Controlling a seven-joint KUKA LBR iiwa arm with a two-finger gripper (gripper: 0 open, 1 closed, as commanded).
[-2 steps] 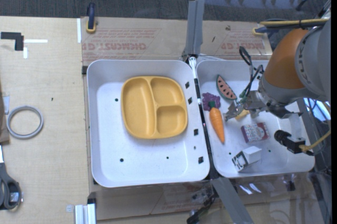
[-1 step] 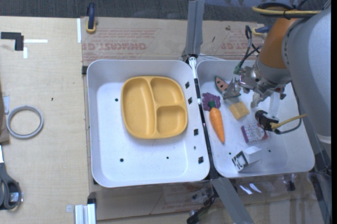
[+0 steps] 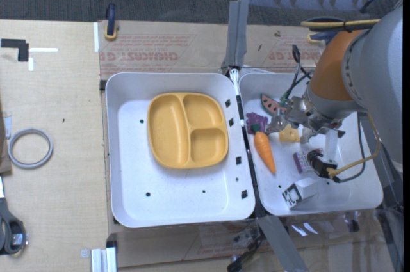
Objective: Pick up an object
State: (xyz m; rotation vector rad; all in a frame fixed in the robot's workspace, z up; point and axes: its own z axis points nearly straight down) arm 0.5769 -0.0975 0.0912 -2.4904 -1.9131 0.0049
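The right bin (image 3: 359,200) holds an orange carrot (image 3: 264,150), a purple grape bunch (image 3: 257,120), a watermelon slice (image 3: 270,102), a pale yellow piece (image 3: 289,134), a small purple item (image 3: 299,161) and a grey-white block (image 3: 300,191). My gripper (image 3: 286,120) hangs low over the bin's left part, right above the yellow piece and beside the watermelon slice. The wrist hides the fingertips. The grey arm with its orange band (image 3: 336,66) reaches in from the right.
The left bin (image 3: 122,155) holds a yellow divided plate (image 3: 188,130). A grey tape ring (image 3: 29,148) and scissors (image 3: 11,233) lie on the wooden bench at left. A vertical divider (image 3: 237,40) stands behind the bins. Cables loop near the wrist.
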